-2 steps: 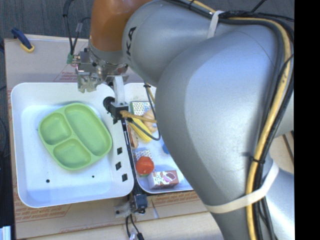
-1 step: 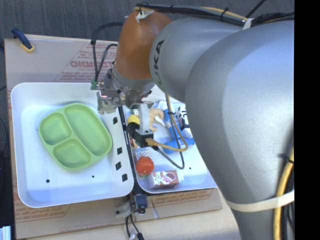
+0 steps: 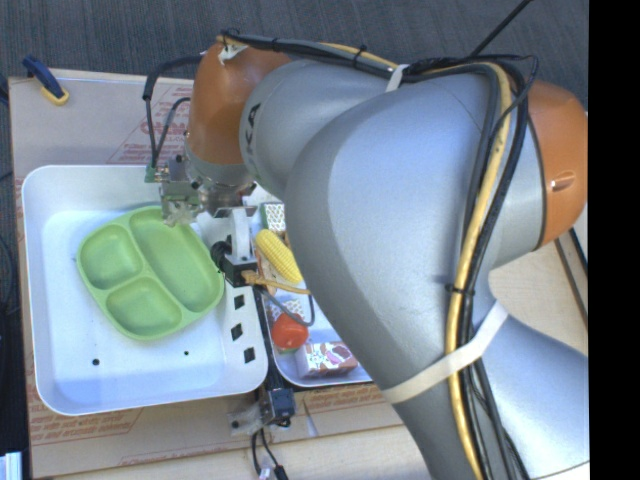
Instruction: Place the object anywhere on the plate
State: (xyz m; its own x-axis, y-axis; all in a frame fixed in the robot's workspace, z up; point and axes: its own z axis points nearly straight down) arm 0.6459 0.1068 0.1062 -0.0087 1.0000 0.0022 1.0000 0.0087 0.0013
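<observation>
A light green plate (image 3: 150, 273) with three compartments lies in the left white bin (image 3: 60, 368). My gripper (image 3: 180, 206) hangs over the plate's upper right rim, below the orange wrist band. The arm's grey body hides most of the right bin (image 3: 330, 373). In the visible strip of that bin lie a yellow corn cob (image 3: 277, 256), a red tomato-like object (image 3: 290, 333) and a pink-and-white packet (image 3: 327, 358).
A blue-and-yellow clamp (image 3: 45, 78) sits at the bench's top left corner. Black clips (image 3: 240, 318) line the wall between the two bins. Cables run along the arm.
</observation>
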